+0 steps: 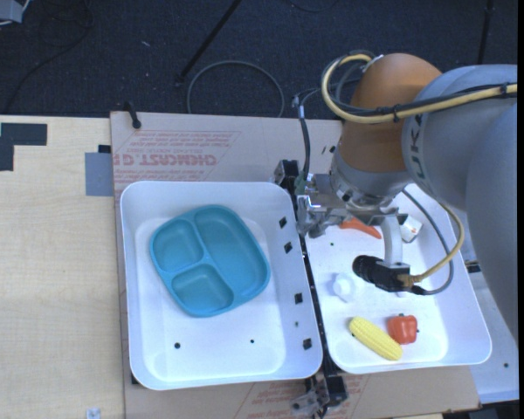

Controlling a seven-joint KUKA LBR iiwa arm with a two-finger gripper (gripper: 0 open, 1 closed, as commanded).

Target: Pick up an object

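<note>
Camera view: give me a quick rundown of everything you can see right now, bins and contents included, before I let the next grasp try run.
Bins: two, white, side by side on the bench; left bin, right bin.
Divided tray: one, light blue, three compartments, lying in the left bin.
Corn cob: one, yellow, near front of the right bin.
Pepper-like toy: one, red-orange, just right of the corn.
Small object: one, white, middle left of the right bin; shape unclear.
Orange piece: one, partly hidden under the wrist.
Arm: grey, orange band, over the right bin.
Gripper: low over the right bin's back.
</note>
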